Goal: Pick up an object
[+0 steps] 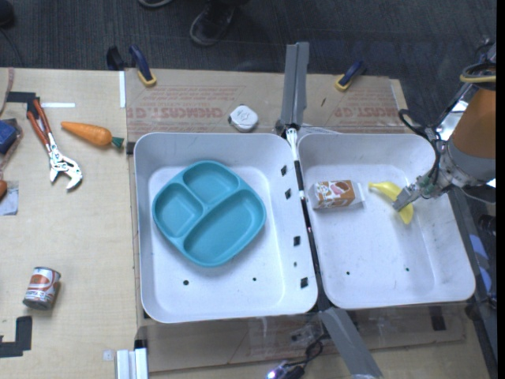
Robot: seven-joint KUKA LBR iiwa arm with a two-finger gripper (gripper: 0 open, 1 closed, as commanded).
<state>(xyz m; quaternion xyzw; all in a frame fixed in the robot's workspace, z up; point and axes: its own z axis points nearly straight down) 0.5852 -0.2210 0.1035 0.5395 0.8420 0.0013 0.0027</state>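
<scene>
On the bench, as I read it:
left bin [158,290]: blue tray [208,212] only, too flat to grab easily.
right bin [442,287]: both small targets sit near the back.
arm [473,136]: reaching over right rim, low.
box [338,194]: near divider, lying flat, untouched.
banana [391,193]: right of box, likely target.
gripper [407,198]: tip at banana; I can't tell opening or whether it has a hold.
</scene>
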